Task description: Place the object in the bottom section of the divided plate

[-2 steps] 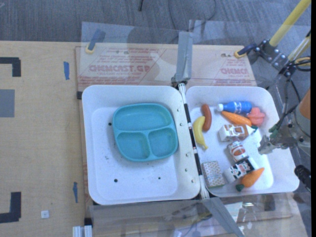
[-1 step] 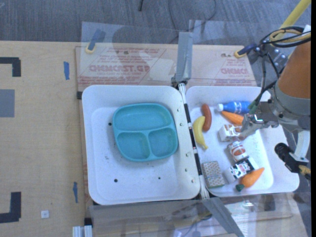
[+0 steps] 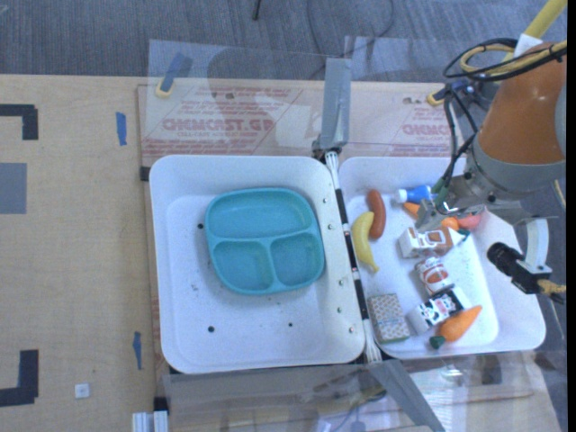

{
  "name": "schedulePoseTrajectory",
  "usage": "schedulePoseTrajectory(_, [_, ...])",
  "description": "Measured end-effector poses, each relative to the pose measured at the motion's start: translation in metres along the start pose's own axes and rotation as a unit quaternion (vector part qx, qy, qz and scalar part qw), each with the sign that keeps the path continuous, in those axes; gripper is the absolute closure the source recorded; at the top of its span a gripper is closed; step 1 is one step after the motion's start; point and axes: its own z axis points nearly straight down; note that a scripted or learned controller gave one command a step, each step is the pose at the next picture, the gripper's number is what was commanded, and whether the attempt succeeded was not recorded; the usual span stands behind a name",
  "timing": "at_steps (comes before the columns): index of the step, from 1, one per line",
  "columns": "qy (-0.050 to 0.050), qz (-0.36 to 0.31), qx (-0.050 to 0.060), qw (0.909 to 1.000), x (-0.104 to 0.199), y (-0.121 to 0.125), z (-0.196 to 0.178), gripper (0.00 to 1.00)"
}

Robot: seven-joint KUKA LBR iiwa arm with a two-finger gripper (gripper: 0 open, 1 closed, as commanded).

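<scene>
Worktop: pale wood-coloured board. The gripper hangs over the right bin, which rests directly on it. Left bin touches it along the seam, away from the arm. A clear plastic sheet with red lettering lies flat beyond both bins. Far beyond the left bin: black tape corners, a grey patch, and blue tape strips.

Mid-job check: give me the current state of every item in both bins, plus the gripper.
Divided plate: upright in left bin, nothing in its sections.
Banana: lying flat in right bin.
Hot dog: lying beside the banana.
Carrot: lying at right bin's near edge.
Cracker: flat, near the divider.
Small carton: on its side.
Gripper: low over right bin; fingers unclear.
</scene>
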Motion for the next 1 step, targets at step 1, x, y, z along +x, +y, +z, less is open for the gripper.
schedulePoseTrajectory(1, [-0.001, -0.11, -0.001, 0.994, -0.0453, -0.0091, -0.0085, 1.0])
